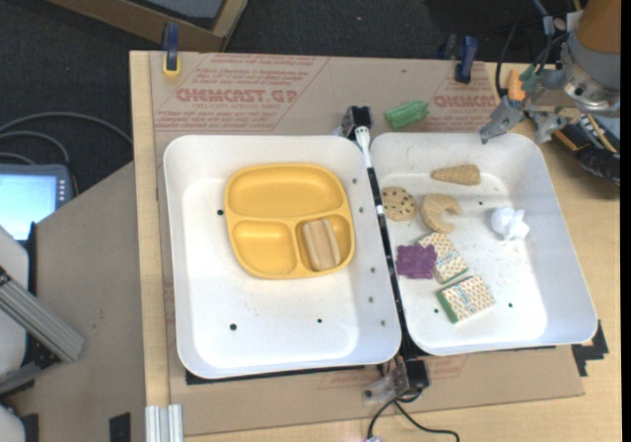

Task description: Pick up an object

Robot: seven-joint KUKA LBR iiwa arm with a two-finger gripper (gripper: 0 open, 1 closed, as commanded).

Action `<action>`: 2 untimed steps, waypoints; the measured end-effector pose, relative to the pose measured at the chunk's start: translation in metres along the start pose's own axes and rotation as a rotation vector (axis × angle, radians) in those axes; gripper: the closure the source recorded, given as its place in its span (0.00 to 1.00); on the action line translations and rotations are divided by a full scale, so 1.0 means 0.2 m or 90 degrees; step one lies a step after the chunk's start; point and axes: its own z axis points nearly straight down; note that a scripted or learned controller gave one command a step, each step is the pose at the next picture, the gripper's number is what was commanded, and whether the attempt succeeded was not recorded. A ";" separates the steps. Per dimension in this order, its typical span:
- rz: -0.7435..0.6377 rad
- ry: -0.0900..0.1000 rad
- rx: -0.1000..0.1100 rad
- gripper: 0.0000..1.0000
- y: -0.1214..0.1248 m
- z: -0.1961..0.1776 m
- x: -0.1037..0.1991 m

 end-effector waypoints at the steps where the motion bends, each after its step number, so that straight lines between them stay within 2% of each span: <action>1: 0.001 0.002 0.009 0.00 -0.14 0.68 -0.06; 2: 0.001 0.001 0.004 0.00 -0.41 0.65 -0.08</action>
